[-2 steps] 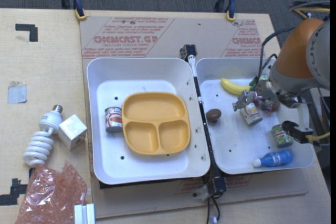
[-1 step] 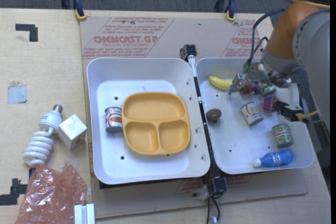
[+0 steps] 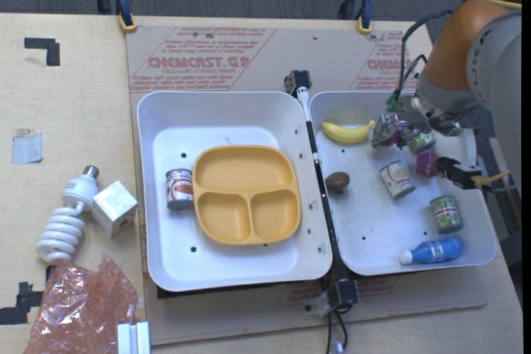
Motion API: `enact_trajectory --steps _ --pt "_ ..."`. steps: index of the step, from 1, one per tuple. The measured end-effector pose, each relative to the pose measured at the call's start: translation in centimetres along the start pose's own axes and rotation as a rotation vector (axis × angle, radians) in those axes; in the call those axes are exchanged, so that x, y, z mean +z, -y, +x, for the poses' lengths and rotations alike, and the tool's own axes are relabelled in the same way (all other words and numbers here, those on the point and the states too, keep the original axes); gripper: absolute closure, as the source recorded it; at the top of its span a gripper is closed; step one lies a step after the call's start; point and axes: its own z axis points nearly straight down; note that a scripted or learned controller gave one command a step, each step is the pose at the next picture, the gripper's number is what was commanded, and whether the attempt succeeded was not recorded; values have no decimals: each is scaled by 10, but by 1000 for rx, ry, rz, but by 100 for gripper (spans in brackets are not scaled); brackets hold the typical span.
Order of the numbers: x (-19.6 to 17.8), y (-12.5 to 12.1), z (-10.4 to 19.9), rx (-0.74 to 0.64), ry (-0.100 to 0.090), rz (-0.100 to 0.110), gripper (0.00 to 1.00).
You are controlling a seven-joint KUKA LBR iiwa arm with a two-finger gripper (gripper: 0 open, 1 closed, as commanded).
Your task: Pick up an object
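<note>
The arm is seen entering from the right, above the right bin. The left bin lies beside the right bin, their inner rims touching. A yellow divided tray is seated in the left bin, on the side nearer the right bin; a small can lies against the tray's far edge.

The gripper is held over the upper part of the right bin, just beside the banana, which lies near that bin's top-left corner. Whether its digits are spread or pressed together cannot be told; clutter obscures them, and nothing is seen pinched.

Also recorded in the right bin: a blue bottle near the lower rim, a green can above it, a tilted labelled can at centre, and a brown rounded object near the left rim.
</note>
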Motion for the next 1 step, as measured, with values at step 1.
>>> enact_trajectory --steps 1 --pt "-90 -18 96 4 -1 1 100"
